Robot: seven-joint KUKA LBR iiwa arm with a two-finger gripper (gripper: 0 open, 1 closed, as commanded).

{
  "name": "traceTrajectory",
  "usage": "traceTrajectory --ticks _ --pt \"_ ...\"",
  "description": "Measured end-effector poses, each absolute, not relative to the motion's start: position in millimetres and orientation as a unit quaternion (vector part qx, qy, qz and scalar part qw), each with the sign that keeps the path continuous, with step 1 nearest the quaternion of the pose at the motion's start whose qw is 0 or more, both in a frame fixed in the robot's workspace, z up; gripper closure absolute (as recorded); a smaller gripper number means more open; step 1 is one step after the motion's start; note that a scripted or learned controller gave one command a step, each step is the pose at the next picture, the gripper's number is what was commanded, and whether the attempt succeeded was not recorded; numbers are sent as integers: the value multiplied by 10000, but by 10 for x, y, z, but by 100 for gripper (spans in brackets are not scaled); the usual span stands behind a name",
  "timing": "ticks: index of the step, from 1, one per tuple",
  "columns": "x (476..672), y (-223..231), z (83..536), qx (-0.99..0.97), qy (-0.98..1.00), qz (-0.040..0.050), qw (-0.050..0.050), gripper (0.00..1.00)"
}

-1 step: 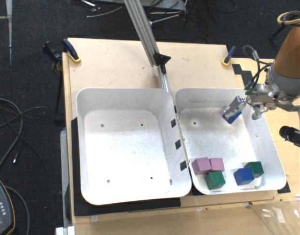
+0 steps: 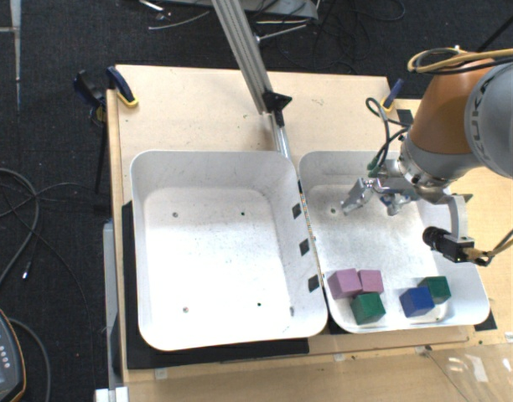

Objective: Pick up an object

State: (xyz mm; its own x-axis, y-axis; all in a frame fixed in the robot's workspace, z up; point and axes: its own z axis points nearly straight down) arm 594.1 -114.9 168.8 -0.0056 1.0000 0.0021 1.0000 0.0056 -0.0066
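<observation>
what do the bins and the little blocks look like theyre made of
Right bin and left bin: probably thin moulded plastic, matte white with scuffs and rounded rims. Pink blocks, green blocks and blue block: solid-coloured cubes with a dull finish, possibly painted wood or foam; the view leaves that open.

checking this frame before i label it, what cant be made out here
- Hand, camera view: small and seen from above under the wrist, so open or shut can't be told.
- Arm: cut off by the right edge.
- Green block: partly hidden behind the blue block.
- Two purple blocks: they meet, and their seam is hard to trace.
- Right bin: far rim partly covered by the arm.
</observation>
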Motion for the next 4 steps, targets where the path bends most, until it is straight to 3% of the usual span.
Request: traceTrajectory --ticks 1,2,3,4 --pt "5427 -1016 933 -7076 -7066 4 5 0" --pt "5198 -1596 1639 -7092 -7050 -2 -39 0" --pt "5572 -1818 1172 -7071 -7071 3 -7 0" --pt "6369 -2185 946 -7060 -7082 -4 -24 0"
